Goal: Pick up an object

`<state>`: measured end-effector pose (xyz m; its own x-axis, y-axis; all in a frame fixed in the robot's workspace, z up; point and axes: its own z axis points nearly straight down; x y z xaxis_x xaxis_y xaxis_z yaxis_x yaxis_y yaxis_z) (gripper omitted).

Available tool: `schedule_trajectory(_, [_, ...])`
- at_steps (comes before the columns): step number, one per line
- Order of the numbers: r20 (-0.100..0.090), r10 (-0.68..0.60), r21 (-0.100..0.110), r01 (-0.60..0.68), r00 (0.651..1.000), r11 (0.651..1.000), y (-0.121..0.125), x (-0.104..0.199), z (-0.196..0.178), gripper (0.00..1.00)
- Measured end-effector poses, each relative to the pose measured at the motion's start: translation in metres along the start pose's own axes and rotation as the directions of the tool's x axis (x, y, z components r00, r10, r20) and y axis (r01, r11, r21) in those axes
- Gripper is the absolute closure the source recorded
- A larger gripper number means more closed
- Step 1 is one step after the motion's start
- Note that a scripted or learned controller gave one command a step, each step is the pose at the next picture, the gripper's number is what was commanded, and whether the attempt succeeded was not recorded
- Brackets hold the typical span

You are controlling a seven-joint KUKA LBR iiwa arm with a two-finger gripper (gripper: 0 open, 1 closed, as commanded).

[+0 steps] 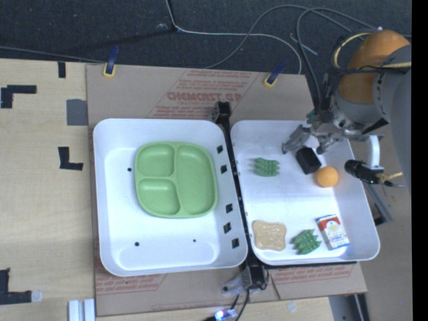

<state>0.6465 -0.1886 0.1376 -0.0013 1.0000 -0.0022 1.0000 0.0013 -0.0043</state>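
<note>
In the right bin (287, 192) lie an orange ball (327, 177), a green leafy piece (266, 167), a slice of toast (269, 235), a second green piece (306, 242) and a small red and white carton (332, 233). My gripper (300, 149) hangs over the bin's upper right part, left of the orange. Its fingers are spread, one grey finger (292, 142) reaching left and a black finger (307, 160) pointing down. Nothing sits between them.
The left bin (114, 179) holds a green divided plate (176, 179). A black hinge strip (231, 179) runs between the two bins. Cables (267, 25) trail across the dark backdrop above the bench. The arm's body (374, 72) stands at the upper right.
</note>
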Motion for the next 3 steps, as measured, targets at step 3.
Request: schedule_trajectory(3, [-0.001, -0.001, -0.007, 0.001, 1.0, 1.0, 0.005, 0.002, -0.119, 1.0])
